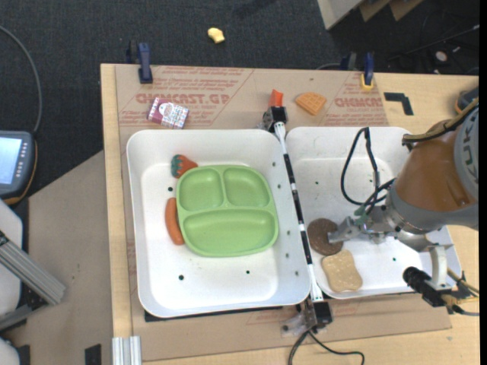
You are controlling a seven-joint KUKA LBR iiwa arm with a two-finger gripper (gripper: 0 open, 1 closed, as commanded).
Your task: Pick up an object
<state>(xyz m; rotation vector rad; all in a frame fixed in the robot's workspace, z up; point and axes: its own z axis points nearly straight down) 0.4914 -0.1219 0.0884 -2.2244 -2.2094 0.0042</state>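
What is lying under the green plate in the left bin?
An orange carrot pokes out from under the green plate at its left edge, and a strawberry at its top-left corner. The plate covers whatever else lies beneath.

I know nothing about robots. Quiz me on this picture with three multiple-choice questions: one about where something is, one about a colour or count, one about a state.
1. Where does the green divided tray lie?
A. left bin
B. right bin
C. floor

2. How many compartments has the tray?
A. two
B. three
C. five

3. How does the bread slice lie in the right bin?
A. flat, beside the brown disc
B. on edge
C. under the tray

Answers: 1 A, it sits in the left bin. 2 B, two small above one long. 3 A, its broad face shows, just below the disc.
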